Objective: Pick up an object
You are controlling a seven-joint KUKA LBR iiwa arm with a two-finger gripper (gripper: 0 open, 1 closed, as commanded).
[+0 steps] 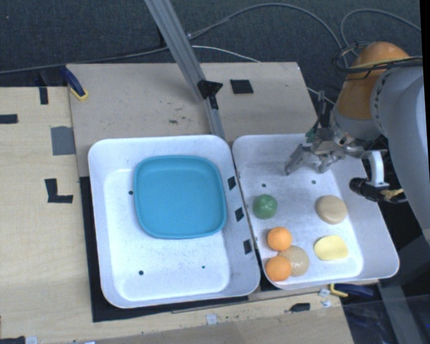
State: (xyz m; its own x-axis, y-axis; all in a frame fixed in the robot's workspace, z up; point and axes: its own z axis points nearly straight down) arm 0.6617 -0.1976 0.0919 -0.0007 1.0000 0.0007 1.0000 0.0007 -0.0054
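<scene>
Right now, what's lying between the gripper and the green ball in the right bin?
Nothing: in the camera view, bare white bin floor separates the gripper from the green ball.

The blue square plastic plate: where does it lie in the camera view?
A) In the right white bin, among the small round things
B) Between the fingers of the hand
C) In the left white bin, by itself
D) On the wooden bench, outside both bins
C: the blue square plastic plate lies flat in the left white bin, while the small round things, such as the green ball, are in the right white bin.
</scene>
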